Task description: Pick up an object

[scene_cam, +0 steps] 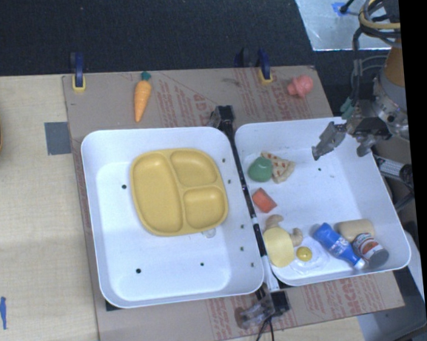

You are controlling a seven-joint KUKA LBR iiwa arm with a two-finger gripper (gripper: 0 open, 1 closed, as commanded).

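So the big stuff first: two white bins side by side, and the left bin (pixel 106 212) has a yellow divided plate (pixel 178 189) sitting in it, which doesn't matter much for a grab. The right bin (pixel 364 190) is where all the small things are, and the gripper (pixel 342 138) hangs over its upper right part with its two fingers spread apart and nothing between them. What the next move turns on, I'd say, is that everything worth picking lies away from the gripper toward the left and near edges of that bin, none of it directly under the fingers. Closest looks like the pizza slice (pixel 278 166), off to the gripper's left and touching the green round thing (pixel 259 170). Farther toward the near edge is a blue bottle (pixel 337 245), its long axis running diagonally, just beside a small can (pixel 370 249). Then the orange block (pixel 263 199) and the yellow cup (pixel 279 246) near the divider. Outside the bins, a toy carrot (pixel 142 96) lies on the cardboard, well apart from the arm.
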